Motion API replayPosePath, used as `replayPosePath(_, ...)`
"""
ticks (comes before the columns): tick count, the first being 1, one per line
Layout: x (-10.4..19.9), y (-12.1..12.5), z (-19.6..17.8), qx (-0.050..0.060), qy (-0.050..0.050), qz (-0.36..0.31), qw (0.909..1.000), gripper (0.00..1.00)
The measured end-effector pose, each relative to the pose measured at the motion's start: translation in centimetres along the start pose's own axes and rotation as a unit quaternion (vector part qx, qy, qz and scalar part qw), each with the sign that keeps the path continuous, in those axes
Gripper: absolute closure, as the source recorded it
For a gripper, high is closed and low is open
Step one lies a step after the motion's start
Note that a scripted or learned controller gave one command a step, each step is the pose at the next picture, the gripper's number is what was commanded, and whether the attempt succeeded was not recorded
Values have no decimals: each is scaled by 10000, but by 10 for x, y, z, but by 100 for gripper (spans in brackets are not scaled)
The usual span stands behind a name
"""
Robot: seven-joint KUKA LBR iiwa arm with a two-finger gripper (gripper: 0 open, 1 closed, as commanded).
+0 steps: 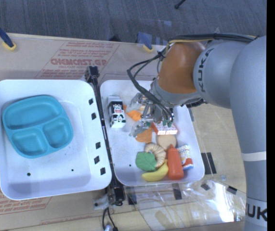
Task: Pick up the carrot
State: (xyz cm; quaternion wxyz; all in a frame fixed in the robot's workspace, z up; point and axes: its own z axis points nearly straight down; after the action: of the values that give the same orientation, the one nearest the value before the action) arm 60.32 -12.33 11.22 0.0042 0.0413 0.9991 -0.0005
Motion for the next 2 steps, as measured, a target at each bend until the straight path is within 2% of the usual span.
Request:
replayPosePath(1,19,-16,19,-1,43,357,9994,0)
replayPosePath(2,17,-14,8,0,23,310,9995,100)
